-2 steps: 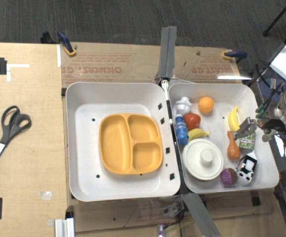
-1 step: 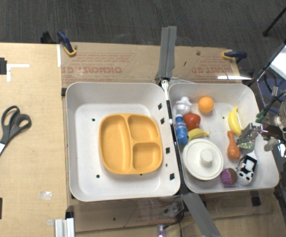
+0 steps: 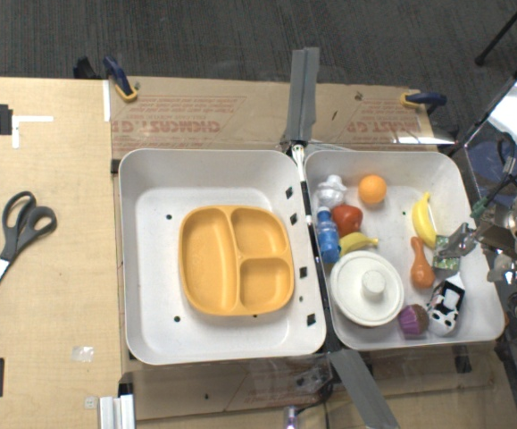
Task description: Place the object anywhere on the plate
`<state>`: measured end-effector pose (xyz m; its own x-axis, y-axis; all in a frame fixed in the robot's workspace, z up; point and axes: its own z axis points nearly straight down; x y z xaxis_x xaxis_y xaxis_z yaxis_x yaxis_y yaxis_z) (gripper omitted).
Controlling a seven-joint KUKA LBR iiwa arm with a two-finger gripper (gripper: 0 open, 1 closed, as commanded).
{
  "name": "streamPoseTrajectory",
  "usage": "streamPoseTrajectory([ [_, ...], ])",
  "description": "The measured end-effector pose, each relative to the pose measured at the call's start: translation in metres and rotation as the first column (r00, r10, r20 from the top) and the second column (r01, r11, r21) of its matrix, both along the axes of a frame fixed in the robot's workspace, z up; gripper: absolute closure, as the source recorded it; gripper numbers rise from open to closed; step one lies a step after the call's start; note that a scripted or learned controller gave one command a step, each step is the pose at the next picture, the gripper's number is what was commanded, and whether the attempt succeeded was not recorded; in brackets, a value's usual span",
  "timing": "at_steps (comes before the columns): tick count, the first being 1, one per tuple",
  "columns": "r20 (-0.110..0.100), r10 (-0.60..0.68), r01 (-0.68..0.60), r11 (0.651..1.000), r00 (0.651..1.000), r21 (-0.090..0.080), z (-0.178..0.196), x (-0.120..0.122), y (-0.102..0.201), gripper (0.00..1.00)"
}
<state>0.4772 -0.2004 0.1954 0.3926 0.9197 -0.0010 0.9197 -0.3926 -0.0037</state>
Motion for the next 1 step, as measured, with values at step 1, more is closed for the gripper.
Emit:
streamPoseTrajectory([
  [1,0.001,-0.188,0.188,0.982,0.982,-0.002,0.0209,0.0005,0.0100,0.00],
])
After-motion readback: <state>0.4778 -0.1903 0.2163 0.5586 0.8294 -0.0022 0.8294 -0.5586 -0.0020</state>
